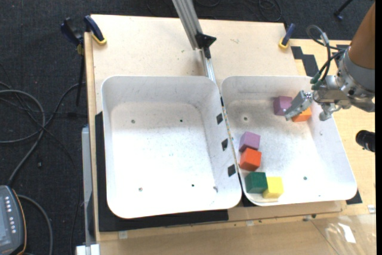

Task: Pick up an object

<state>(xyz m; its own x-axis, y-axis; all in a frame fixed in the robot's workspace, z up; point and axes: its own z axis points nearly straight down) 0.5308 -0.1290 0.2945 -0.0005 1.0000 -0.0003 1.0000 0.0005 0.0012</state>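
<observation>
Camera view: the claw (300,106) hangs low in the right bin (334,152), near its far right corner. An orange block (303,116) lies directly under it, a purple block (282,106) just beside on the side toward the left bin (119,128). Whether the claw grips anything cannot be told.

Your arm (363,63): a thick rounded body, orange-brown on its upper section and grey below toward the wrist. Your wrist block: grey metal, boxy, with small dark fittings. Your cables: thin loops, grey and dark with a touch of green, arching off the wrist's far side. Your gripper (298,106): pale grey metal, angular, ending in slim fingers.
</observation>
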